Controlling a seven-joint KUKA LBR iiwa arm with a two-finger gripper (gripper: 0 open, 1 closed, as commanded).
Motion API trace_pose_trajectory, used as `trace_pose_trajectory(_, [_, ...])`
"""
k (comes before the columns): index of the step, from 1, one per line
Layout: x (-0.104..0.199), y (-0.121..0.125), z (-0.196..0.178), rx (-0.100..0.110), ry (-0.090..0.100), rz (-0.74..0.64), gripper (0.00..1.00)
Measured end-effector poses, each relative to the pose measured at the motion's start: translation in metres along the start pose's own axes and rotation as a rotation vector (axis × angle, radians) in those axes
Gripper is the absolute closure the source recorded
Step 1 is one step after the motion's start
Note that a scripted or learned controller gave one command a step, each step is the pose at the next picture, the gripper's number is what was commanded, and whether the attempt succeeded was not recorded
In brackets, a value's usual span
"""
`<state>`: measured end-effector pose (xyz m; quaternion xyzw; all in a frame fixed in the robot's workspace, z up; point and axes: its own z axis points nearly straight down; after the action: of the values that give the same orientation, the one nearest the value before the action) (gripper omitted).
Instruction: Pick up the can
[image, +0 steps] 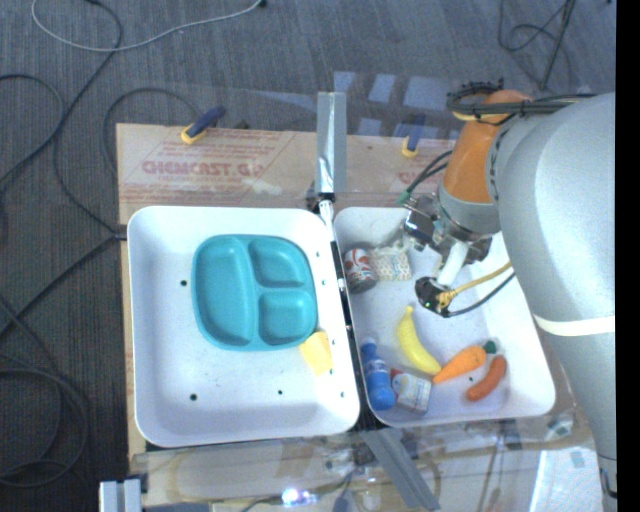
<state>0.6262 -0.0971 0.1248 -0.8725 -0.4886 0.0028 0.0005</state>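
Can (360, 269): right bin (455, 332), by left wall | gripper (413, 232): near, right of can | grip state: cannot tell

The arm (560, 220) hides the right bin's (505, 330) far corner and runs off the frame; the can's (360, 268) label is too blurred to read.

A brown bench (200, 165) carries the white left bin (170, 385); the white right bin (525, 385) sits touching beside it.
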Motion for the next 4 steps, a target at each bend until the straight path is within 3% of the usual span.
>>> trace_pose_trajectory(1, [0.046,0.020,-0.058,-0.002,-0.002,0.250,0.00])
trace_pose_trajectory(2, [0.058,-0.058,-0.057,0.001,-0.001,0.399,0.00])
trace_pose_trajectory(3, [0.097,-0.025,-0.057,0.000,-0.001,0.405,0.00])
trace_pose_trajectory(4, [-0.014,0.021,0.036,-0.011,0.007,0.506,0.00])
